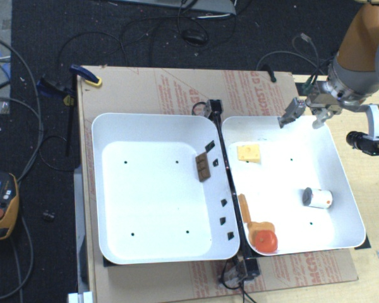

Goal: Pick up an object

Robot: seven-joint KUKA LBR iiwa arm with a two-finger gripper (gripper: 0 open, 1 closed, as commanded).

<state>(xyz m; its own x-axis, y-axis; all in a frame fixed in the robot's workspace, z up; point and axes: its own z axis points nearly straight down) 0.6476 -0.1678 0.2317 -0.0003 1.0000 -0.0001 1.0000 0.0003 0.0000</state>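
**Two bins, claw hanging bare over the right one's far rim**

Two shallow white bins sit side by side on the desk. The left bin (pixel 114 137) carries a small brown block (pixel 203 167) near its right wall. The right bin (pixel 341 169) holds a yellow sponge-like cube (pixel 249 153) near its far left corner, a small white cylinder with a dark end (pixel 318 197) lying on its side toward the right, and a red ball (pixel 264 240) touching an orange-handled piece (pixel 247 214) at the near left corner. The claw (pixel 306 114) hangs above the right bin's far rim, its fingers (pixel 290 113) spread apart with nothing between them, well apart from every object.
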